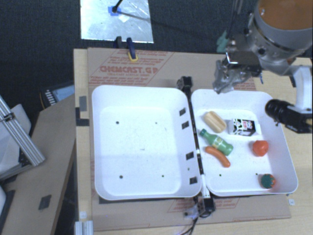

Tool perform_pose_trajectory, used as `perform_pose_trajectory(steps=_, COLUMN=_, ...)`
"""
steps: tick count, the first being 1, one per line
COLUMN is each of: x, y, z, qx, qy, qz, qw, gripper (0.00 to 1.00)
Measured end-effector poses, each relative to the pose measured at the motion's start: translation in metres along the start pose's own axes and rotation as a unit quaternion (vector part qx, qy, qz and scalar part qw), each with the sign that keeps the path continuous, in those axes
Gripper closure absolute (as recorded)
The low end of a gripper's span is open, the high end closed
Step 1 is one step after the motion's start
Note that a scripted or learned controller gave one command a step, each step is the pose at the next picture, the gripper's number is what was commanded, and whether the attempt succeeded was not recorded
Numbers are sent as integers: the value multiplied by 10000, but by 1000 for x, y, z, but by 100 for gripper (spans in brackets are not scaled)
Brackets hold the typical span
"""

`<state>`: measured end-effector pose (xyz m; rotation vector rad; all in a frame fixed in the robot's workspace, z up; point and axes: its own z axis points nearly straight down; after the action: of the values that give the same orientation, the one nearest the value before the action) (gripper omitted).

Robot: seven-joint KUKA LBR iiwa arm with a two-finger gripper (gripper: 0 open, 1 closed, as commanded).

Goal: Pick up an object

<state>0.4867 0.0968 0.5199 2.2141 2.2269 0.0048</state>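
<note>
The arm is at the approach step: nothing is lifted, and the gripper (226,84) hangs above the far edge of the right bin (281,151), near its far-left corner, whether its jaws stand apart or together I cannot tell. The nearest candidate is the bread roll (214,121), lying in the far-left part of that bin, just toward the near side of the gripper. Beside it sit a small black-and-white carton (243,127), a green bottle (215,141) and an orange sausage (217,156) touching it; a red-orange tomato (260,148) and a green ball (266,181) lie toward the right edge. Next, I judge, the gripper must shift nearward over one item and descend
</note>
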Motion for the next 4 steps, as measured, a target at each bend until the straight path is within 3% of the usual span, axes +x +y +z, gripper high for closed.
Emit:
perform_pose_trajectory(steps=1, x=3, y=0, z=42, qx=19, qy=-8, qz=16, qw=10000, gripper=100)
perform_pose_trajectory(steps=2, x=33, y=0, z=7, qx=-12, qy=5, qz=-6, qw=10000, gripper=100)
perform_pose_trajectory(steps=3, x=50, y=49, z=99, qx=36, qy=-15, qz=23, qw=10000, gripper=100)
perform_pose_trajectory(steps=4, x=18, y=-3, z=170, qx=57, qy=-17, qz=35, qw=10000, gripper=100)
